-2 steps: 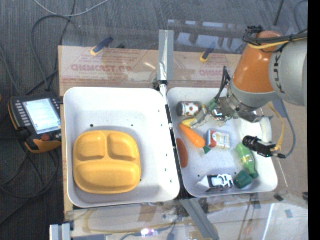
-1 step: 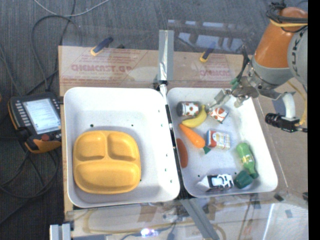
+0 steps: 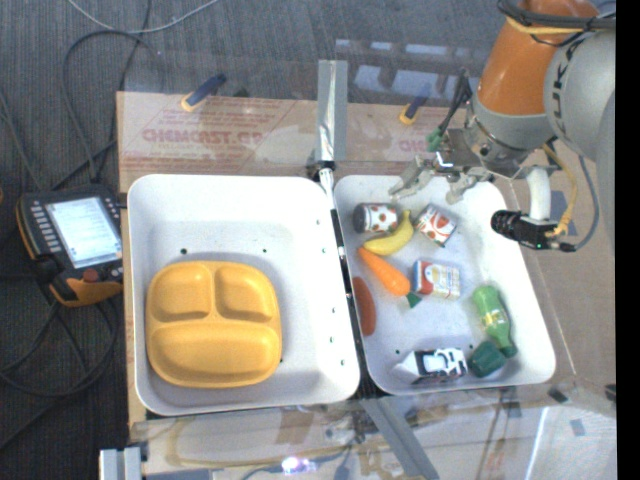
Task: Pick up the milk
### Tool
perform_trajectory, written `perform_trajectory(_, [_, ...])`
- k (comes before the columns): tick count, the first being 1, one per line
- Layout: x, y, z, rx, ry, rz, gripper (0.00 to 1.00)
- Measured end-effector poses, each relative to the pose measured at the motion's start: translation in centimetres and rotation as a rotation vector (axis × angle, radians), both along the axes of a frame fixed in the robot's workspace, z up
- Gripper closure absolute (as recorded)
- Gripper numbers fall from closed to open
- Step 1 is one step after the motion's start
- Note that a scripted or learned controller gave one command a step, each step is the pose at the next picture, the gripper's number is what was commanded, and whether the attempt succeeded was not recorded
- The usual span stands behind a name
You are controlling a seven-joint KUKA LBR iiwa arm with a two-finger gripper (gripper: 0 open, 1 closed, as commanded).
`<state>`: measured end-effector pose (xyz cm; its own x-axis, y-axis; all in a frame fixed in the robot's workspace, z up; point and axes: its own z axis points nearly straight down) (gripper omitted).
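The milk [image 3: 440, 363] looks like a small black-and-white carton lying on its side at the near edge of the right bin [image 3: 530, 268]. My gripper [image 3: 432, 181] hovers over the far edge of that bin, well away from the milk. It is open, with nothing between its pale fingers [image 3: 409, 181]. Just below the gripper lie a red-and-white can [image 3: 436, 226] and a tin [image 3: 377, 217]. The orange band of the arm [image 3: 520, 58] rises at the upper right.
The right bin also holds a banana [image 3: 393, 238], a carrot [image 3: 385, 271], a blue-and-red carton [image 3: 437, 279], a green bottle [image 3: 491, 311], a dark green block [image 3: 489, 359] and a red sausage [image 3: 365, 305]. A yellow divided tray [image 3: 213, 323] lies in the left bin [image 3: 230, 203].
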<state>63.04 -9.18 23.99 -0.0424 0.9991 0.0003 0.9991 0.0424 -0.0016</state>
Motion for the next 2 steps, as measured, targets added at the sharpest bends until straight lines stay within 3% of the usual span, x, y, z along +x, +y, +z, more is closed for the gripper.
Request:
perform_trajectory(1, [2.7,-4.9,-11.0,-0.004,0.0,0.128,0.0])
perform_trajectory(2, [2.8,-4.4,-15.3,-0.004,0.016,0.233,0.0])
